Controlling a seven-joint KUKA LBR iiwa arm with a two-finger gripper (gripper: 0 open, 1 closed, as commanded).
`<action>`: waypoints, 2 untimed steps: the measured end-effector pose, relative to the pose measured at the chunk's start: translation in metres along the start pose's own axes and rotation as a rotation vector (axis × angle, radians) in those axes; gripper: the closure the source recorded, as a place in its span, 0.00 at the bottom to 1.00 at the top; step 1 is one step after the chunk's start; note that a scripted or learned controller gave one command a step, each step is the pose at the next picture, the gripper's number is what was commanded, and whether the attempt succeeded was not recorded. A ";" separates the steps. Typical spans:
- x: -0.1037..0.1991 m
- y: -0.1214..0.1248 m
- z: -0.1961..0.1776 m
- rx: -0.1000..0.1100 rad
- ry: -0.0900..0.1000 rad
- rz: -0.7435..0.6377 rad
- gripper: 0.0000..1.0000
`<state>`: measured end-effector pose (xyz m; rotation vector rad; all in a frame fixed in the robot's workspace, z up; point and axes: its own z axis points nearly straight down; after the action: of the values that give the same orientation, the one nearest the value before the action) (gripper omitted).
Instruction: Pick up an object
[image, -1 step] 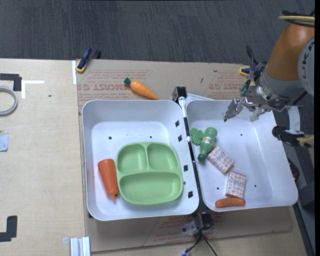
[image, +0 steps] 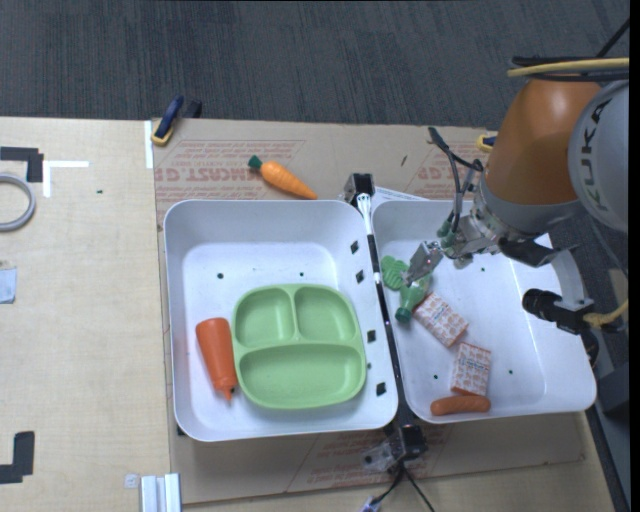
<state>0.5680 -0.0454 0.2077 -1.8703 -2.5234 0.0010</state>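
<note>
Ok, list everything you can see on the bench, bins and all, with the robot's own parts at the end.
bins: 2, white, side by side
divided plate: 1, green, left bin
carrot: 1, orange, left bin, beside the plate
toy carrot: 1, orange with green top, on cardboard behind the bins
green item: 1, right bin, by the pincer
packets: 2, red and white, right bin
sausage: 1, orange-red, right bin front
arm: 1, grey and orange
pincer: 1, over right bin

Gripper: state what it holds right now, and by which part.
Cannot be told. The gripper hangs over the right bin, right above the green toy, but the view does not settle whether it grips the toy or merely hovers at it.
</note>
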 end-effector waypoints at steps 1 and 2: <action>0.008 -0.049 0.015 -0.001 0.000 -0.190 0.00; 0.017 -0.088 0.015 -0.002 -0.001 -0.440 0.00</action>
<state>0.4785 -0.0547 0.1924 -1.2757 -2.8718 -0.0007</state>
